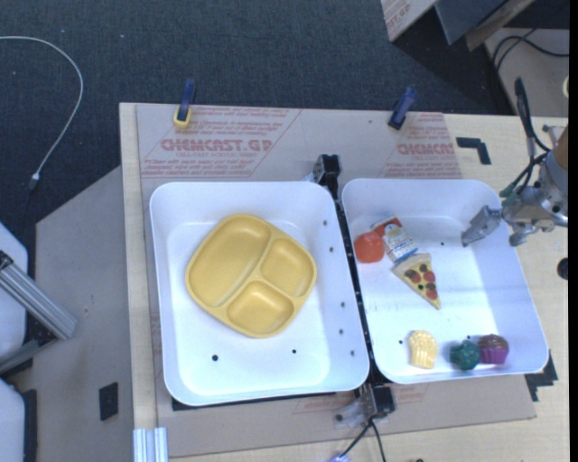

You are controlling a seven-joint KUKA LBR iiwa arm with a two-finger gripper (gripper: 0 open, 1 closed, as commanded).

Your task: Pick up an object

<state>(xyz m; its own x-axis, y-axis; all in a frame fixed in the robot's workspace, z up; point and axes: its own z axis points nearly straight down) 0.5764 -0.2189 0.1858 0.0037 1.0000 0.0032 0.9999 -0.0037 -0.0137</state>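
Pizza slice (418,280) lies apart from open fingers (495,230).

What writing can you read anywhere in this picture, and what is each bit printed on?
"CHEMCAST GP": red print on the brown board under the bins, behind the left bin.
The same red print repeats behind the right bin, cut short and blurred.
Smaller red lines above and below both: too small to read.
Small carton in the right bin: its label is too blurred to read.
Cardboard box at the top edge: print unreadable.
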